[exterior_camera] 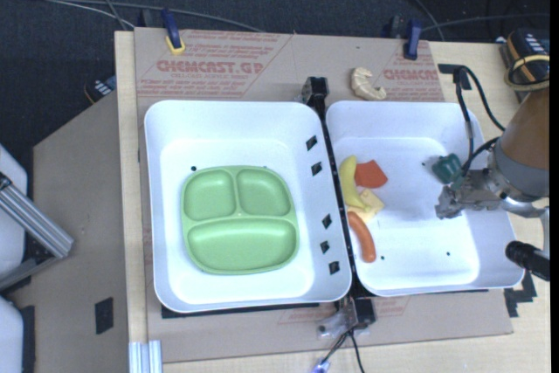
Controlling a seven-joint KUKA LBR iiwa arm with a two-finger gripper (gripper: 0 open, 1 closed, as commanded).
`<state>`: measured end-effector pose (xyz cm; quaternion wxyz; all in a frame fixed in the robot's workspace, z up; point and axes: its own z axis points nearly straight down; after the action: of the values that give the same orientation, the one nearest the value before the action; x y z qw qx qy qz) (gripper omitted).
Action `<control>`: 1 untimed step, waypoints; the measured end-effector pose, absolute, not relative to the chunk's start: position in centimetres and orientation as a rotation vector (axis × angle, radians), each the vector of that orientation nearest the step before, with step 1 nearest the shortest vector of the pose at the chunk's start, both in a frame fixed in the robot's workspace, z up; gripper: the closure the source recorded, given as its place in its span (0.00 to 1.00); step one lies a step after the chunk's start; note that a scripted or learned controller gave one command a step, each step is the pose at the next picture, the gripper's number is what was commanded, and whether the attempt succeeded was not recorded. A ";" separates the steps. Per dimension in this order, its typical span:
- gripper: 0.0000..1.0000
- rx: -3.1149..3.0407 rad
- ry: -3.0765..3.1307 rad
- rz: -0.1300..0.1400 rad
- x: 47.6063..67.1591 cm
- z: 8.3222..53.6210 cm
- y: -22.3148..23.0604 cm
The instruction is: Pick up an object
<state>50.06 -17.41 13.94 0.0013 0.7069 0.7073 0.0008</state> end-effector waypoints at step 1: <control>1.00 2.216 2.217 0.006 50.1 20.4 -17.7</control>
<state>50.08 -17.71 20.37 0.0036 0.7068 0.7074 0.0018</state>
